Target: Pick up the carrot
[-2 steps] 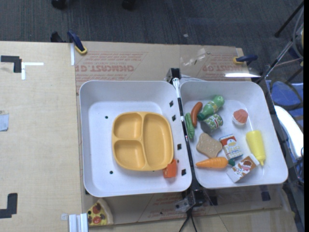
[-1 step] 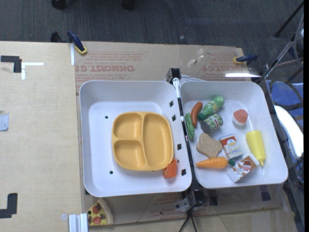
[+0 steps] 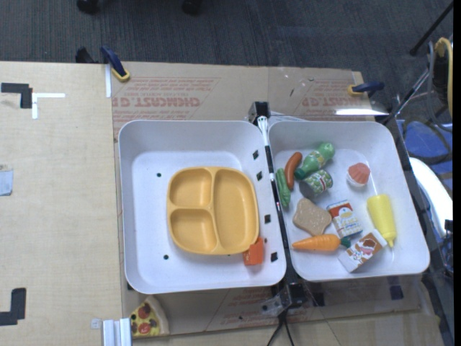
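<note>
Two white bins sit side by side on the surface (image 3: 57,193). The left bin (image 3: 137,193) carries a yellow divided plate (image 3: 214,210), and a small orange-red piece (image 3: 254,254) lies just off the plate's near right corner, touching or almost touching it.

Over to the right bin (image 3: 410,258), where the toys are crowded. The carrot (image 3: 317,244) lies on its side near the bin's near edge, its point toward the left and its green top toward the right. Just beyond it rests a slice of bread (image 3: 311,216), close enough that they may touch; hard to say at this size. Right of the carrot stand two small cartons (image 3: 346,219), and a yellow bottle (image 3: 382,218) lies further right. Farther back lie a red sausage (image 3: 292,166), a green bottle (image 3: 315,160), a dark can (image 3: 317,183) and a slim green vegetable (image 3: 282,188) along the left wall. As for the hand, its state cannot be told here.
</note>
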Tool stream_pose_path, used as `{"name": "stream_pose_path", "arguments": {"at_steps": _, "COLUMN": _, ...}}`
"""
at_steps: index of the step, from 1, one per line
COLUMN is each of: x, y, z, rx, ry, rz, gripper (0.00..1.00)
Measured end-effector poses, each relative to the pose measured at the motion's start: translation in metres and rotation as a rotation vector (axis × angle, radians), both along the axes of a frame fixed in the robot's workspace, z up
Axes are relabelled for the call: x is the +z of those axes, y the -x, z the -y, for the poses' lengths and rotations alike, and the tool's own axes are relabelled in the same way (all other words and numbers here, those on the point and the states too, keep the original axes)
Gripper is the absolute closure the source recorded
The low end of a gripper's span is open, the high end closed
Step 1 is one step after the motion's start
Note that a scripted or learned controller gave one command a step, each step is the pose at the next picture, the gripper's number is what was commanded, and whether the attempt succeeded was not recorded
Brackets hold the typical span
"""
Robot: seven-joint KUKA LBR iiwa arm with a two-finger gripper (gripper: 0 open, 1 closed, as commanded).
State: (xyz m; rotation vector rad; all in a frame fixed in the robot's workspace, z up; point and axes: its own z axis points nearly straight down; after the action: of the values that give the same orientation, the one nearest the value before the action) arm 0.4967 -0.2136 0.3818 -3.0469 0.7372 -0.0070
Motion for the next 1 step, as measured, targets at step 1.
{"name": "stream_pose_path", "arguments": {"at_steps": 1, "x": 0.0630, "y": -0.0022, "z": 0.0094, "rx": 0.246, "ry": -0.003, "rz": 0.018, "gripper": 0.00}}
